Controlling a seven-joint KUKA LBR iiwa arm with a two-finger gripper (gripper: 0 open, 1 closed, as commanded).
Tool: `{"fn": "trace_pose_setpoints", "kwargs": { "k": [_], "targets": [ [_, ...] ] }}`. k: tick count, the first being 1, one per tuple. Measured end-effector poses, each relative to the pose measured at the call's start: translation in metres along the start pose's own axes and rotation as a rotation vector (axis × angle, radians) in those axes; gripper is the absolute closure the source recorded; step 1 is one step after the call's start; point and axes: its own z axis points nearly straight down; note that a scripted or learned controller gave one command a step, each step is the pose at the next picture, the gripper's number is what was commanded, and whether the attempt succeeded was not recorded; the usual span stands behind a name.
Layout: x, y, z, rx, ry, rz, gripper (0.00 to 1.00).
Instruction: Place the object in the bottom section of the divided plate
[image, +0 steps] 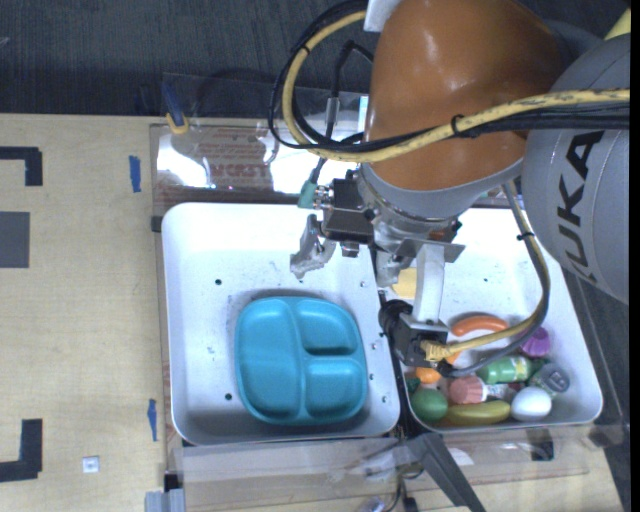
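Starting at the left, you are looking at the pale wooden desk (80, 300) with black corner marks and blue tape tabs. Next comes the left shallow white bin (190, 300), where the teal three-section plastic plate (300, 360) is lying flat, its large section leftward and two smaller ones toward the right. Just above the plate, the grey arm with the orange band is hanging over the seam between the bins, and its jaws (312, 250) are sitting low over the left bin's floor; you cannot tell whether they are spread or pressed together, and nothing is visibly caught there.

Moving right, the right white bin (580, 390) is holding a heap of small toy foods (480, 385): a green round one, a yellow banana shape, a white egg shape, purple and orange pieces. The object to place is probably still among these. Such hollow plastic pieces are likely light, stiff and slick, so you are best pinching one across its narrow middle.
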Motion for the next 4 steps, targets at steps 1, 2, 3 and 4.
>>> {"fn": "trace_pose_setpoints", "kwargs": {
  "k": [1,2,3,4],
  "targets": [
    [0.055,0.047,-0.017,-0.003,0.001,0.055,0.0],
    [0.056,0.047,-0.028,-0.006,0.002,0.052,1.0],
    [0.053,0.035,-0.046,-0.007,0.003,-0.045,1.0],
    [0.046,-0.008,0.196,0.003,-0.002,0.113,1.0]
  ]
}}
